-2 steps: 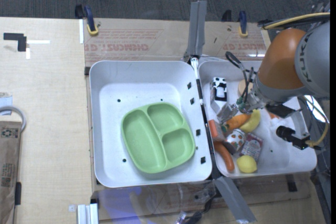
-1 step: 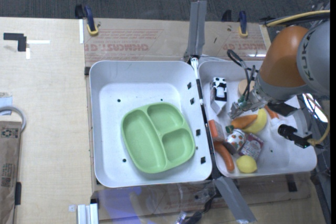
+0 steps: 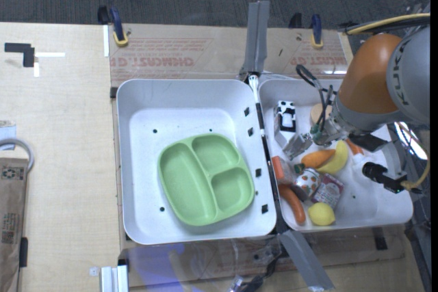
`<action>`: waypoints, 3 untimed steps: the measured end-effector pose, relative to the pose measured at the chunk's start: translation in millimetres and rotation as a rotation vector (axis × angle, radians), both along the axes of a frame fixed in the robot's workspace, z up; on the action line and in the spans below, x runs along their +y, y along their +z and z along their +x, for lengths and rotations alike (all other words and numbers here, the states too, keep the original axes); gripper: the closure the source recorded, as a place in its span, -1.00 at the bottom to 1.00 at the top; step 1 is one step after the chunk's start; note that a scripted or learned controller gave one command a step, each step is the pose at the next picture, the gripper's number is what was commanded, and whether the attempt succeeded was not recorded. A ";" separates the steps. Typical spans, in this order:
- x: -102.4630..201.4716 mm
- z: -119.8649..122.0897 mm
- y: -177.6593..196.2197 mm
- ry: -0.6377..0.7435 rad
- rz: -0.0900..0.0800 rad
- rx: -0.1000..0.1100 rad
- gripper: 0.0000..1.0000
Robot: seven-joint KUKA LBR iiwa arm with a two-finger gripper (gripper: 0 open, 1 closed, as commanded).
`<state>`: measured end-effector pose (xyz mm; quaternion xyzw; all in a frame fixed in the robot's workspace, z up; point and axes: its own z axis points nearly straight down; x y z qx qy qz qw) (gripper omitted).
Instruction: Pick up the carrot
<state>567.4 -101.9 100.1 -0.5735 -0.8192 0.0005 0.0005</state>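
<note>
Surface (image 3: 61, 113) of pale wood, dark floor behind.
Carrot (image 3: 317, 158) lies in the crowded right bin (image 3: 383, 212) beside the hand (image 3: 321, 135), whose grip I cannot tell; left bin (image 3: 137, 147) holds a green tray (image 3: 205, 178).

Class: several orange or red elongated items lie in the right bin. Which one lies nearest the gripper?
The carrot, touching the yellow banana, just below the gripper; the red sausage-like piece lies farther down.
</note>
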 end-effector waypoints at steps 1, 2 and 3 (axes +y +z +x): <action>-14.5 -45.6 -8.8 0.376 0.001 -0.001 -1.00; -14.8 -44.4 0.4 0.373 0.001 -0.003 1.00; 51.9 -16.0 91.7 0.432 0.000 -0.004 1.00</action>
